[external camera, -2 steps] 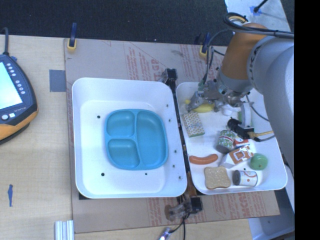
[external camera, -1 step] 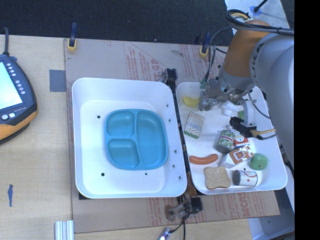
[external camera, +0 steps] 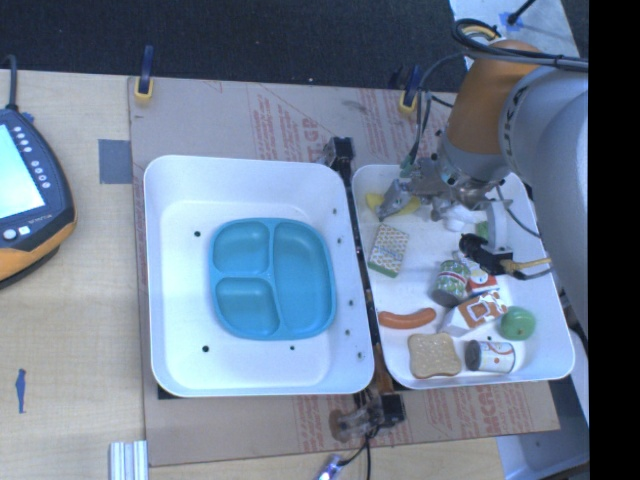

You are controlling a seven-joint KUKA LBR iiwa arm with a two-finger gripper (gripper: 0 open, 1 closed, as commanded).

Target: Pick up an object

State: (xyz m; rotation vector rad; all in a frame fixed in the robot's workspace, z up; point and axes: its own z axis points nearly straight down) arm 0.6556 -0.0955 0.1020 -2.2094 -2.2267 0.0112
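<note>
Hovering over the far end of the right bin (external camera: 560,363), the pincer (external camera: 425,193) sits low by a yellow item (external camera: 385,204); whether its jaws are open or closed cannot be told. Nearer than the pincer in that bin lie a patterned packet (external camera: 389,248), a sausage (external camera: 407,318), a toast slice (external camera: 433,355) and a green ball (external camera: 517,322). Left of that bin, the other bin (external camera: 160,268) holds a blue divided plate (external camera: 271,277).
</note>
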